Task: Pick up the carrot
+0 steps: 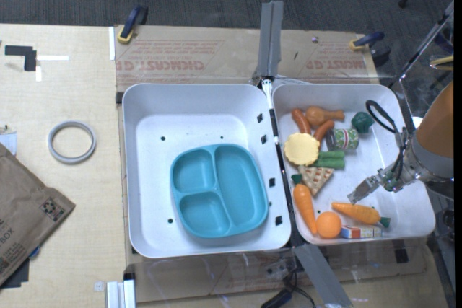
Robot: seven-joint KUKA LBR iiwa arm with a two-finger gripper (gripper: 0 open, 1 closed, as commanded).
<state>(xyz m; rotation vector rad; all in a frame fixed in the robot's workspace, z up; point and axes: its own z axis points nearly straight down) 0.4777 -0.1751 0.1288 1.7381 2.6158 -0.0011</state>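
Across the right bin I count two carrots: one along the bin's left wall, tip pointing up-left, its thick end touching an orange ball; the other lying crosswise near the front wall, green stub to the right, just above a small red-and-white carton. I also count one yellow round piece, one pizza-like wedge, one chicken drumstick, two sausages, one green stick, one small can, one dark green lump and one black loop.

From my seat, the arm comes in from the right, its orange band at the frame edge, wrist slanting down-left. The gripper hangs just above the crosswise carrot; I see its fingers close together with nothing between them.

On the left, the other bin holds one blue three-part plate. One tape ring and one brown box lie on the surface well apart from the bins.
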